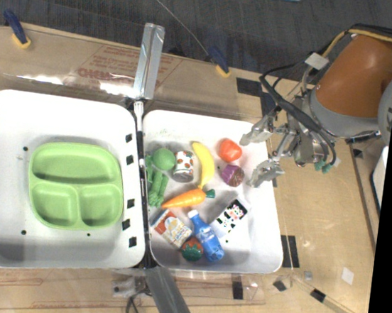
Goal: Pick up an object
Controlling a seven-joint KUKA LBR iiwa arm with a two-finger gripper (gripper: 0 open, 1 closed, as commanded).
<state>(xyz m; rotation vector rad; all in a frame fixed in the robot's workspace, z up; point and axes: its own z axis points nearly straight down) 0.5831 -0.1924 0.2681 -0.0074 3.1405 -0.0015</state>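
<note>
— Where is the tool (262, 154) seen?
— Over the right bin's (267, 226) far right edge, fingers spread, nothing held.
— And the nearest object?
— The purple ball (232, 174) lies just inward, tomato (229, 149) beside it.

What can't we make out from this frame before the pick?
- Gripper, camera view: too small and cluttered by cables to tell how it stands.
- Arm: cut off by the top and right edges.
- Blue toy and the dark green item under it: overlapping, shapes unclear.
- Small can: label too small to read.
- Black-and-white card: print too small.
</note>
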